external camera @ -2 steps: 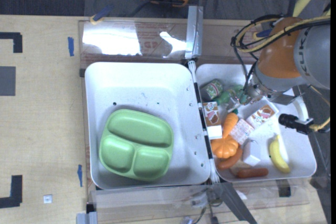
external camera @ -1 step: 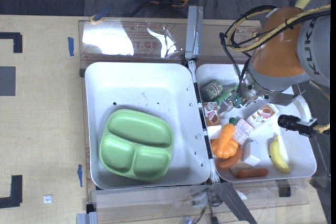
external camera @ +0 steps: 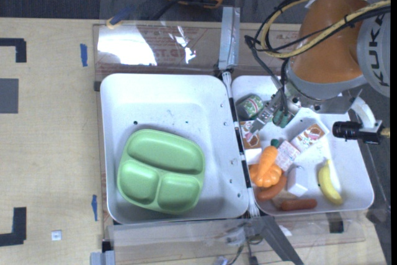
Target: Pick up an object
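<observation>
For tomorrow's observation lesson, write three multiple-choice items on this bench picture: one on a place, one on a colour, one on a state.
1. Where does the divided plate lie?
A. left bin
B. right bin
C. on the bench outside the bins

2. What colour is that plate?
A. red
B. green
C. blue

3. How does the banana lie?
A. on the bin floor
B. lifted in the air
C. on the plate

Key: 1 A, it fills the left bin. 2 B, it is pale green all over. 3 A, it lies in the right bin, apart from the gripper.
</observation>
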### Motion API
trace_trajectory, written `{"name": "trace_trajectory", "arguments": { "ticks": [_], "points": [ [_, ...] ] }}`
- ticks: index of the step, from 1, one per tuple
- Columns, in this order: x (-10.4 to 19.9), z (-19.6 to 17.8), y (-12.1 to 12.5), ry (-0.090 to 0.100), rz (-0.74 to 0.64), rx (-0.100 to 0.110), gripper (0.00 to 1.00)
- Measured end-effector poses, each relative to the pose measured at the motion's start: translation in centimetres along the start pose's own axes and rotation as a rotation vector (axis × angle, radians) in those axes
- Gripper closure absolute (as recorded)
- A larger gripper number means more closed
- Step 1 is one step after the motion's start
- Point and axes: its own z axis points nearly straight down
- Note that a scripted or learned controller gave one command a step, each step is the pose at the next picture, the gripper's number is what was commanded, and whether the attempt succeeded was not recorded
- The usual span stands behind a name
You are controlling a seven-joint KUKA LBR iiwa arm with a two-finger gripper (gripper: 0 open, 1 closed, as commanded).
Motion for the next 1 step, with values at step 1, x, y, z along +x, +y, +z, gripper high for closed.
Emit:
{"name": "trace_trajectory", "arguments": {
  "ticks": [1],
  "points": [
    [0.57,-2.88,-4.74,0.004,-0.324,0.002,1.0]
  ]
}}
